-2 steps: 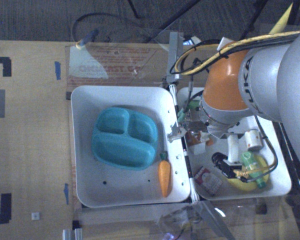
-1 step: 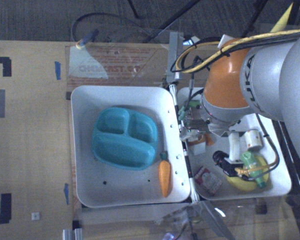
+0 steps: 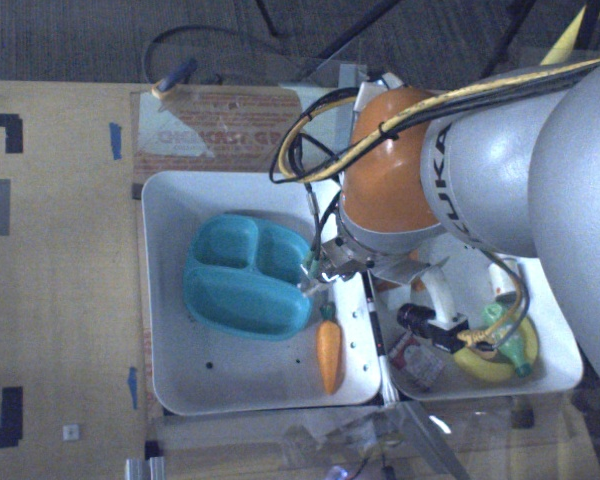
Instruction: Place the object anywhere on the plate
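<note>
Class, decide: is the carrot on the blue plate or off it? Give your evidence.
Off. The carrot lies on the floor of the white bin, beside the lower right corner of the blue plate, not on it.

Arm (image 3: 500, 168), cut off at frame's right edge, hides most of right bin (image 3: 560, 338). Gripper (image 3: 316, 274), mid-frame, mostly under arm. Items (image 3: 420, 363) by banana (image 3: 480, 365), lwr right, too blurry to ID.

REST | we're spotting a yellow banana (image 3: 488, 362) lying in the right-hand bin (image 3: 558, 328), a green item (image 3: 502, 319) touching it | a brick-patterned board (image 3: 220, 130) sitting behind the left-hand bin (image 3: 230, 370) | blue tape (image 3: 116, 140) marking the bench (image 3: 60, 298)
</note>
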Robot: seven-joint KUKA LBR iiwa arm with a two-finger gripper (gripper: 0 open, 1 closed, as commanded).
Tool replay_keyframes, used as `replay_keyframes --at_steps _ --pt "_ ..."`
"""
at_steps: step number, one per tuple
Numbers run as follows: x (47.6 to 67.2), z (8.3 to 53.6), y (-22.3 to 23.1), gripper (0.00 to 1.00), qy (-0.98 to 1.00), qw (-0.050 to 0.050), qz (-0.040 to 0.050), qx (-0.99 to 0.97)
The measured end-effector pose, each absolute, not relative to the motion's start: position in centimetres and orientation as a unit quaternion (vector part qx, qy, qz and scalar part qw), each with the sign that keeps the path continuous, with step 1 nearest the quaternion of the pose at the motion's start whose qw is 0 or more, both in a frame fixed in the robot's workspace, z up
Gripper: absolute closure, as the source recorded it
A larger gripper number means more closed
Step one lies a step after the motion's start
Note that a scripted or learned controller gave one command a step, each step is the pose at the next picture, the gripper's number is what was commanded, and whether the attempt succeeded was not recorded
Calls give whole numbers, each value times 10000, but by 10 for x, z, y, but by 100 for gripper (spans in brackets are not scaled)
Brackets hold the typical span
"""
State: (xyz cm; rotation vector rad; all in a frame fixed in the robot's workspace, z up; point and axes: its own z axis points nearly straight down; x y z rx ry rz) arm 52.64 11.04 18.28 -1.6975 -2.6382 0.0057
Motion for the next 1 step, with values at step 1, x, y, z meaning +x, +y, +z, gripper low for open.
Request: replay_keyframes --at_steps 1 --pt "479 166 113 100 -8621 26 21 -5068"
